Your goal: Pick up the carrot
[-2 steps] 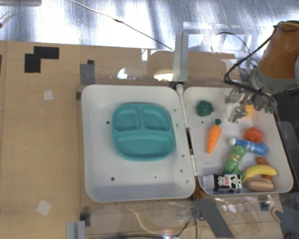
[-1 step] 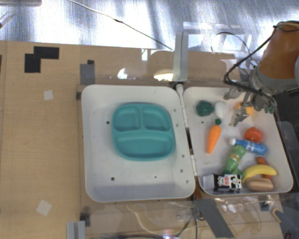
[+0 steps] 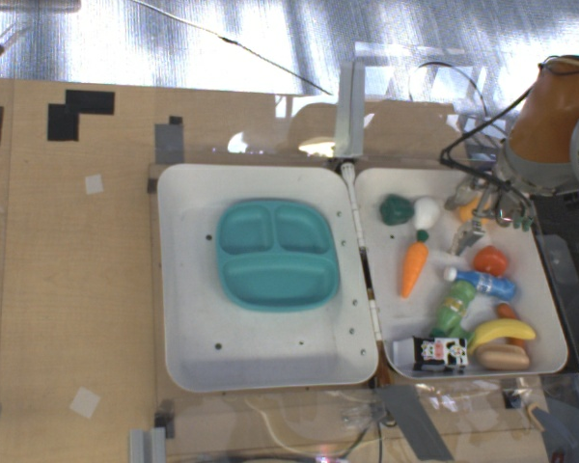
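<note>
Camera view: carrot point(image 3: 414, 267) loose in right bin point(image 3: 556, 347), jaws point(image 3: 471, 222) apart, empty, no legible writing.

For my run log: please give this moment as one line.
carrot: lying in right bin, not grasped | gripper: above bin's upper right | teal tray: left bin

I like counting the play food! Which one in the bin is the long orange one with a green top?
That's the carrot, lying near the middle of the right bin. The banana is long too, but yellow, and the tomato is round and red.
</note>
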`<move>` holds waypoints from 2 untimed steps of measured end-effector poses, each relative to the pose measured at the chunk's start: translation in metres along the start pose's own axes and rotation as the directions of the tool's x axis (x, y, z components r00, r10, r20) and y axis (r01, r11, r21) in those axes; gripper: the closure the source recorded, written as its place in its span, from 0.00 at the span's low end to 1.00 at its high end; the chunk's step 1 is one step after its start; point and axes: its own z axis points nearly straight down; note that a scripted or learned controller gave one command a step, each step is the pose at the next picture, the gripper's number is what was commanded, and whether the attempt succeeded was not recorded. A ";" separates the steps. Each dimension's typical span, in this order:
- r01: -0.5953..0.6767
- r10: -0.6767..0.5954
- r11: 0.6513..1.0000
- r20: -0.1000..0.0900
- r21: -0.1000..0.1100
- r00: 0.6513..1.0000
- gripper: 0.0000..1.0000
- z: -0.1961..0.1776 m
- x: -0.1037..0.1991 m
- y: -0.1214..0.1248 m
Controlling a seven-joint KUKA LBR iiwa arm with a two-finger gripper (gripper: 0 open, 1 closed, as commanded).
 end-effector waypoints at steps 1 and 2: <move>0.004 -0.004 1.000 0.027 0.001 1.000 1.00 -0.016 -0.006 0.002; -0.080 0.080 0.997 0.019 -0.003 0.997 1.00 -0.003 0.057 0.055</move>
